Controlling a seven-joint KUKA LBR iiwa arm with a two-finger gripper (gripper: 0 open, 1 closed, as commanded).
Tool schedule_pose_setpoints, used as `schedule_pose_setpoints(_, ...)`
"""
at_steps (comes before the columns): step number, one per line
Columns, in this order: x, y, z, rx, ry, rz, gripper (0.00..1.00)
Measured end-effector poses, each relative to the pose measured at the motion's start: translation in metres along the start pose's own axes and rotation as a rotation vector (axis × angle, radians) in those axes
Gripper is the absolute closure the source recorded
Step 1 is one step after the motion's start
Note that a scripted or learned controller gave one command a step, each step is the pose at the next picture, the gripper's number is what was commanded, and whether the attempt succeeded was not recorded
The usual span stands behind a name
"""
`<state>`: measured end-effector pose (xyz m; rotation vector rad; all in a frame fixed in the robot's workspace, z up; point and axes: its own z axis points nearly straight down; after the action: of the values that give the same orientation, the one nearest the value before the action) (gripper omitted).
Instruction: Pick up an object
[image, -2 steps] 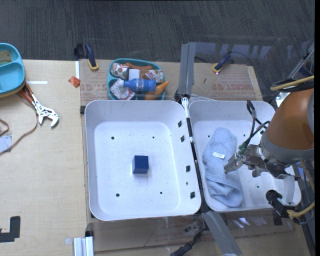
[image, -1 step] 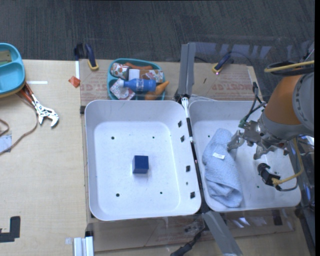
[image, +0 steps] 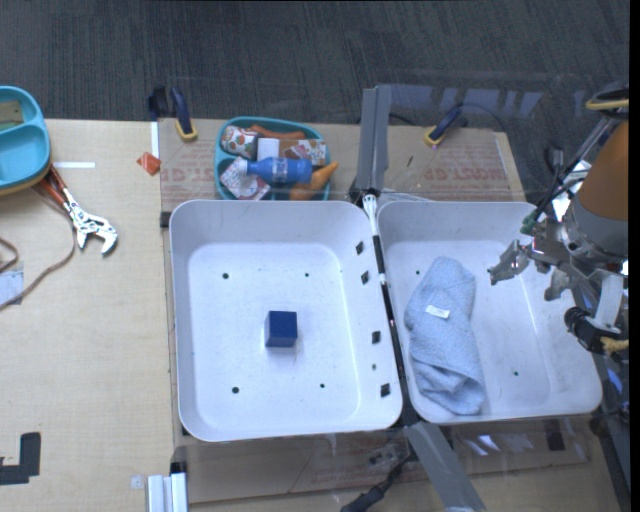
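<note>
Light blue folded towel (image: 445, 335) lies in the right bin (image: 560, 400), just left of and below the gripper (image: 535, 265); gripper aperture cannot be judged. Blue cube (image: 282, 328) sits farther left. Descend over the towel's raised fold, then close.

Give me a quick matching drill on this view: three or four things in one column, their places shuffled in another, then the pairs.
Things:
1. blue block
2. pale blue towel
3. wrench
4. small teal tub of odds and ends

Places:
A. on the bench, left of both bins
B. in the right bin
C. behind the left bin
D. in the left bin

Pairs: 1-D, 2-B, 3-A, 4-C
</note>
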<state>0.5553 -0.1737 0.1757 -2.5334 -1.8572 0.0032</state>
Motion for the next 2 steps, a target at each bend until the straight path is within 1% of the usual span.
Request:
schedule_pose_setpoints(1,0.022,-0.041,-0.073,0.0,-0.001,0.142,0.0)
schedule_pose_setpoints(2,0.009,-0.043,-0.06,0.001,0.0,-0.078,0.0)
